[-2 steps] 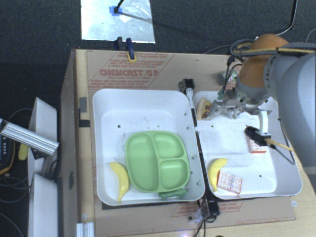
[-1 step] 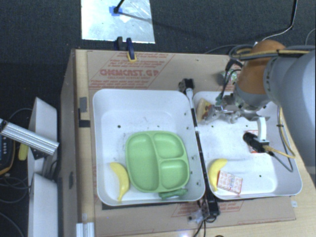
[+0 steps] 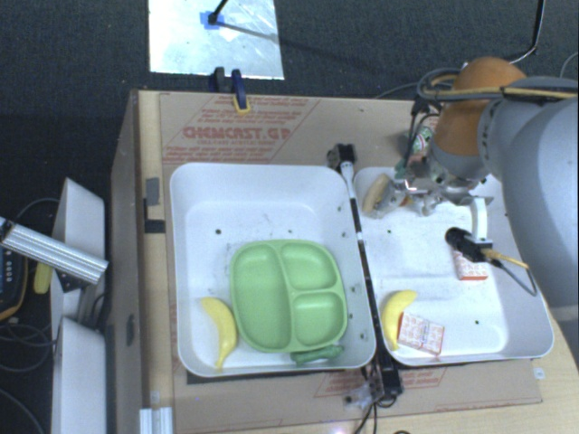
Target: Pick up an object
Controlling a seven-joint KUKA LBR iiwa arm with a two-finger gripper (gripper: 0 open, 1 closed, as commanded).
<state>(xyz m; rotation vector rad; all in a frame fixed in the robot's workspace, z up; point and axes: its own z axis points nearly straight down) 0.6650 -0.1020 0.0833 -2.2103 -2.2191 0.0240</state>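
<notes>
The green plate [image 3: 288,295] lies in the left bin [image 3: 194,188]. A yellow banana [image 3: 220,330] touches the plate's lower left side. Right of the plate, past the wall between the bins, a second banana [image 3: 395,313] lies in the right bin [image 3: 516,333], with a red and white packet [image 3: 421,334] just beside it. Up and right of the plate is the gripper [image 3: 423,197]. A pale brown thing [image 3: 376,195], maybe toy bread, sits just beside it, on the side nearer the plate. I cannot tell if the gripper is wide or narrow.
</notes>
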